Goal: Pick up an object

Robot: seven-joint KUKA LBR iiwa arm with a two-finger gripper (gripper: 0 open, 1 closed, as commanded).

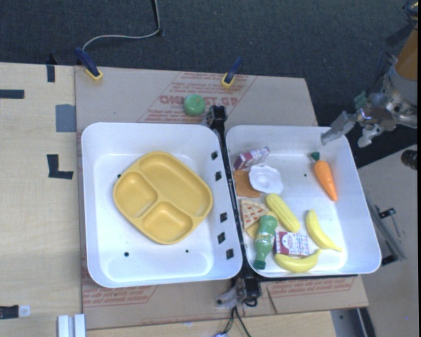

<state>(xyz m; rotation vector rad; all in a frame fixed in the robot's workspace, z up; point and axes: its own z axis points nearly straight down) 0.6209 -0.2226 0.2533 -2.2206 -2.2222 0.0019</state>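
The right bin (pixel 358 188) holds several toy foods. An orange carrot (pixel 325 178) lies near its far right wall. Two yellow bananas (pixel 321 232) (pixel 297 262), a corn cob (pixel 283 212), a green bottle (pixel 264 241), a small red carton (pixel 292 243), a white fried egg (pixel 266 179), a pizza slice (pixel 250 214) and a dark wrapped item (pixel 250 157) fill the rest. My gripper (pixel 351 132) hangs over the bin's far right corner, above and just beyond the carrot. Its fingers (pixel 335 130) are spread open with nothing between them.
The left bin (pixel 98 202) carries a yellow divided plate (pixel 163 196). A green ball (pixel 194 104) rests on the cardboard behind the bins. Yellow clamps (pixel 90 66) (pixel 231 74) grip the cardboard's back edge, and a black clip (pixel 217 114) joins the bins.
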